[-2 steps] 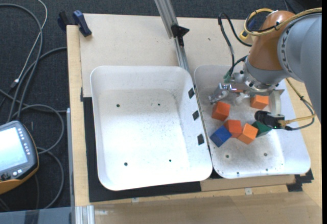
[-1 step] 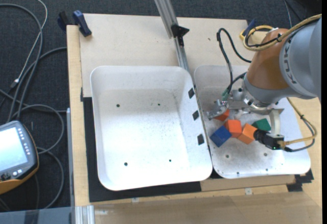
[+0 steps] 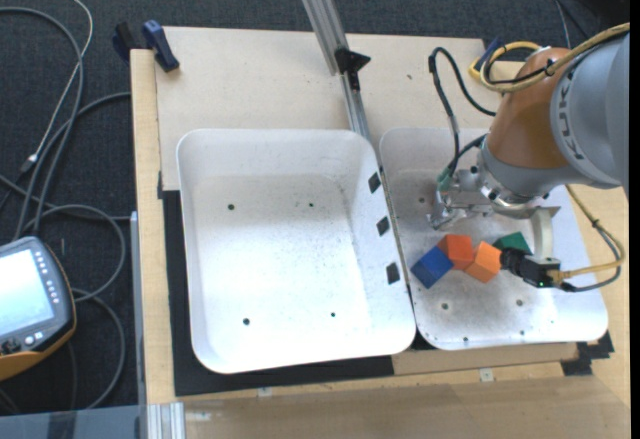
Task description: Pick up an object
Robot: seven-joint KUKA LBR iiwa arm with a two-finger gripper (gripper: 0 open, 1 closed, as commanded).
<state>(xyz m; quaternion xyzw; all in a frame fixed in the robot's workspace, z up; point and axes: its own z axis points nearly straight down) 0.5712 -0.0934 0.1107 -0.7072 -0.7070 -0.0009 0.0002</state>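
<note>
You see no readable writing. At lower right, in the right bin (image 3: 560,322), a blue block (image 3: 432,267), two orange blocks (image 3: 472,255) and a green piece (image 3: 514,242) cluster. The end effector (image 3: 447,210) hovers just above them; its grip state cannot be told.

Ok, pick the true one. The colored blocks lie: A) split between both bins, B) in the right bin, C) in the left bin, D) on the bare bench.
B: the blue block, the orange blocks and the green block all sit together in the right bin.
</note>
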